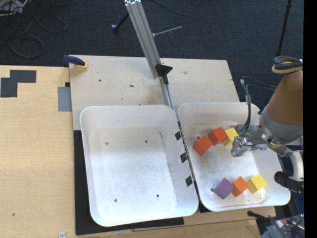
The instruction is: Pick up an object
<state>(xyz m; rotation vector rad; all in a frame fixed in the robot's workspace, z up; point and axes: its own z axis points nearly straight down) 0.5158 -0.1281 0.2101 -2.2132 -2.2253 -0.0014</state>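
A grey robot arm with an orange band reaches in from the right over the right bin (277, 202), one of two shallow white bins set side by side on a bench. Its metal gripper (240, 146) hangs low inside that bin, near the upper right part of the floor. Whether the gripper is spread or pinched together cannot be told from this angle, and no block is visibly held. Just to the gripper's left lies a yellow block (231, 135), very close to it, with a purple block (239, 129) peeking out just above. Further left sit two orange-red blocks (217, 135) and (202, 145). Below the gripper, well apart, lie a purple cube (223, 188), an orange cube (239, 186) and a yellow cube (257, 183) in a row. The left bin (89, 133) lies far to the gripper's left.
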